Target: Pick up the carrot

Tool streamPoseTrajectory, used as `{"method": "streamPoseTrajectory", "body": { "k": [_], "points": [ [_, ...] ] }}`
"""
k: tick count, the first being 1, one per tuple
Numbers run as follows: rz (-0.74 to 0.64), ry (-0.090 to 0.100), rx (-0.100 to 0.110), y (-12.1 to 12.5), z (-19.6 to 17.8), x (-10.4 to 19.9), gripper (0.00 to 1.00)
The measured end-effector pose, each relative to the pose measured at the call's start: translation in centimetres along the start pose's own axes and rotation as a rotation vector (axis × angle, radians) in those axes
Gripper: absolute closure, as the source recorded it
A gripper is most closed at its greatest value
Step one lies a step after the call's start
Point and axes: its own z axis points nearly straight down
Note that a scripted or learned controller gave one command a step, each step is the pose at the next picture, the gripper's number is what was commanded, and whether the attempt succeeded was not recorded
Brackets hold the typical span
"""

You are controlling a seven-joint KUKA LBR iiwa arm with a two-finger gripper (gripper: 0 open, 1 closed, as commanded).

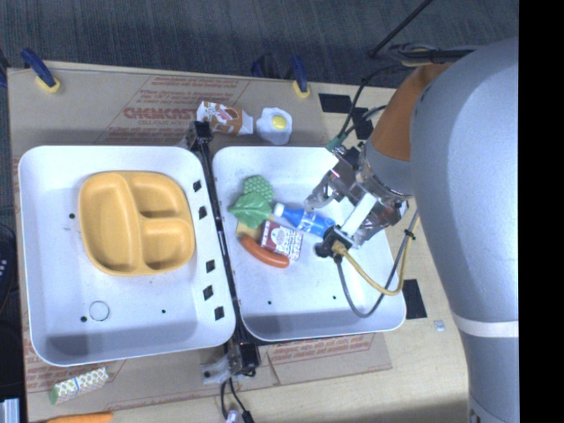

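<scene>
- The white bins (53, 236) look like smooth, slightly glossy plastic.
- The yellow divided tray (132, 223) is matt plastic.
- The carrot (264, 253) has a shiny plastic skin.
- The board underneath (132, 104) is printed brown cardboard.
- The arm (476, 192) has a smooth grey satin shell.

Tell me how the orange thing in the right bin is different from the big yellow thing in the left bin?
The carrot is small, thin and orange-red; the yellow tray is big, wide and pale yellow. The carrot is a solid stick shape, while the yellow tray has hollow compartments. The carrot lies crowded against a small red carton; the yellow tray sits alone. Both lie flat in a white bin.
</scene>
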Motion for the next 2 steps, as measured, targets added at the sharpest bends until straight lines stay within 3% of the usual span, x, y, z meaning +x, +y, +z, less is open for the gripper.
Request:
{"method": "streamPoseTrajectory", "body": {
  "k": [1,2],
  "points": [
    [0.121,-0.002,0.004,-3.5,10.4,1.2,0.0],
    [0.111,-0.003,0.009,-3.5,9.4,1.2,1.0]
  ]
}}
